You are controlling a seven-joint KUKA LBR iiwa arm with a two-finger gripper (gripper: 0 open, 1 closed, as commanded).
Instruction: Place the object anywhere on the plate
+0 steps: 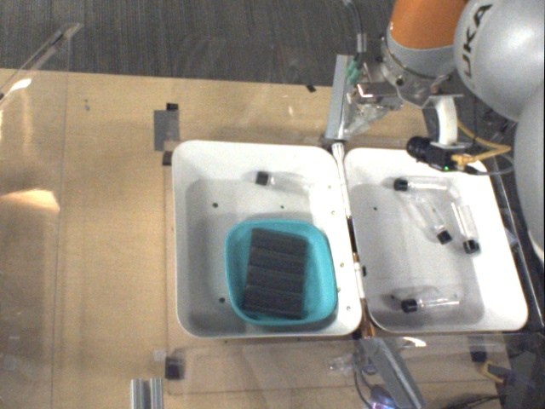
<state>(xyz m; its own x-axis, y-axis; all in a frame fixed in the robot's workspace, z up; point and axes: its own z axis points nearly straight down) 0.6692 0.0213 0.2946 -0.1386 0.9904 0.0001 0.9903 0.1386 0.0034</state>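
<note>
The grey arm [502, 41] reaches in from the upper right, its orange band [430, 7] above the wrist. The gripper [362, 113] hangs at the far side, pointing down-left.

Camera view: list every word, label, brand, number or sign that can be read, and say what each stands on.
"UKA" on the grey arm at the top right, the visible end of its brand name; the first letter is cut off by the orange band.
No readable text on the white bins, the teal plate, the dark ridged block or the clear vials.
</note>
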